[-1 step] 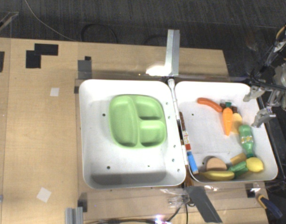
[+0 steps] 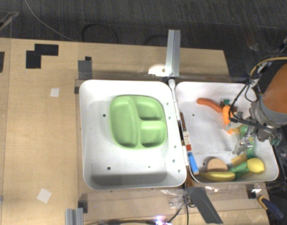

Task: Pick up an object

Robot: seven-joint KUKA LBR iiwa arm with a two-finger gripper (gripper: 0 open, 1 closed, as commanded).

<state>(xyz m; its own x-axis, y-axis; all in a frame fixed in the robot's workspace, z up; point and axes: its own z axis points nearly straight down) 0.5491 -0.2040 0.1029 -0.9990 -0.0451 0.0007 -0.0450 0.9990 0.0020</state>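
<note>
gripper (image 2: 243, 146) above toy food (image 2: 233, 167), right bin (image 2: 204, 125)

The left bin (image 2: 94, 172) offers open floor all around the green divided plate (image 2: 136, 121) at its centre. In the right bin (image 2: 200, 125), the left half lies bare, while toys crowd the near edge: banana (image 2: 219, 176), lemon (image 2: 256, 165), orange carrot (image 2: 210, 104).

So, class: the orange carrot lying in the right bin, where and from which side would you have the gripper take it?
Grip the carrot across its slim middle, coming straight down from above. It lies flat on the right bin floor, with bare floor beside that stretch; its right end crowds other toys near the gripper.
</note>
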